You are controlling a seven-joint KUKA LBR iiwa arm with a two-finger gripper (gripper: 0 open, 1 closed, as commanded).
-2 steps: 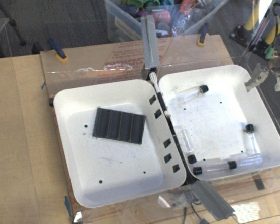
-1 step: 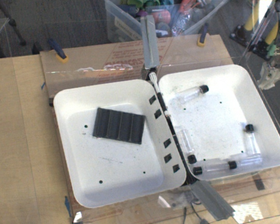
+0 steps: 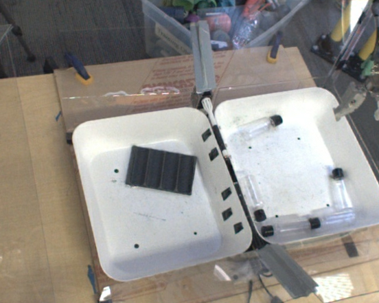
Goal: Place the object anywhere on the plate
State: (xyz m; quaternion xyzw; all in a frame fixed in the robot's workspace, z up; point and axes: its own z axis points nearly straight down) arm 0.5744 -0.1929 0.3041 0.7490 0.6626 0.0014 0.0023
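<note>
Hovering at the right bin's [image 3: 294, 102] outer rim, spread and holding nothing, the gripper [image 3: 363, 109] has the nearest capped tube [image 3: 339, 190] just toward the view's bottom, lengthwise along that wall, the dark plate [image 3: 161, 170] well apart in the left bin [image 3: 114, 261].

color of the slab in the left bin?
Dark grey, nearly black, ribbed slab; shows in the camera view.

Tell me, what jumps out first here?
A dark ribbed plate lies alone in the left bin. The right bin holds several clear tubes with black caps, most along its near and left walls. Behind the bins stands a tub of colourful odds and ends.
</note>
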